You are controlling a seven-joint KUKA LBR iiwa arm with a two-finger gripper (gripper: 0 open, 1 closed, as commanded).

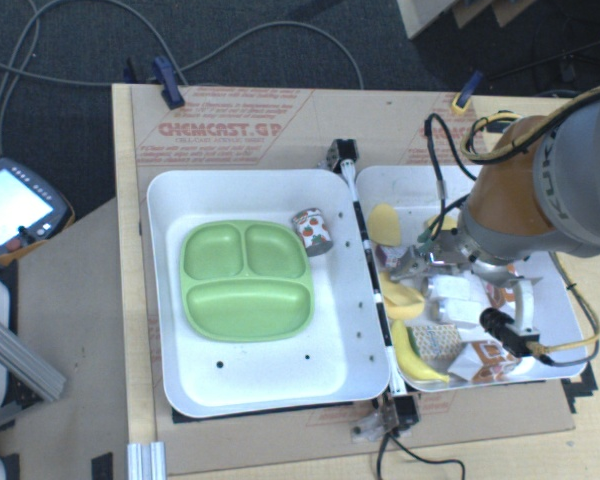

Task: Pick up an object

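Banana (416,356) in right bin (570,313) (among clutter), gripper (450,293) above, finger state unclear, green tray (246,280) left.

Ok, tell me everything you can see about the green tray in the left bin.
The green tray is a pale green divided plate, plastic by its look, with rounded corners and three compartments: two small ones at the far side and one wide one nearer the camera. It lies flat on the floor of the left bin, roughly centred. A small patterned can sits at its far right corner.
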